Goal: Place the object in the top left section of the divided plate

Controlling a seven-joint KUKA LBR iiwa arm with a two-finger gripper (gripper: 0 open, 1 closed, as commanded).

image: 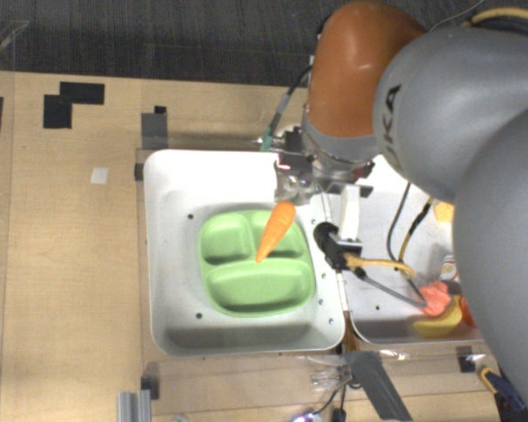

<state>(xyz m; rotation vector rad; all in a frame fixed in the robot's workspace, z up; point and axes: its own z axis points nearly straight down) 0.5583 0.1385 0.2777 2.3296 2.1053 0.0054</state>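
Looming largest at the right of the frame, the grey arm (pixel 475 148) with its orange band reaches in toward the middle, its gripper (pixel 292 192) set above the left bin (pixel 172 192). An orange carrot (pixel 275 229) hangs from it, thick end up between the jaws and tip slanting down toward the lower left, so the jaws appear to be clamped on the carrot's top. Below it lies the green divided plate (pixel 255 266), resting in the left bin with two small sections toward the top of the frame and one long section toward the bottom. The carrot's tip sits over the ridge between the two small sections, so it seems to be in the carrying stage, not yet set down. Judging by this, the next move calls for shifting the carrot a little toward the frame's left, until it hangs over the plate's upper-left section, then lowering and releasing it there. In the right bin (pixel 378 319), at the lower right, lie a pink object (pixel 436 298) and a yellow banana-like piece (pixel 440 325) close together, partly hidden by the arm.
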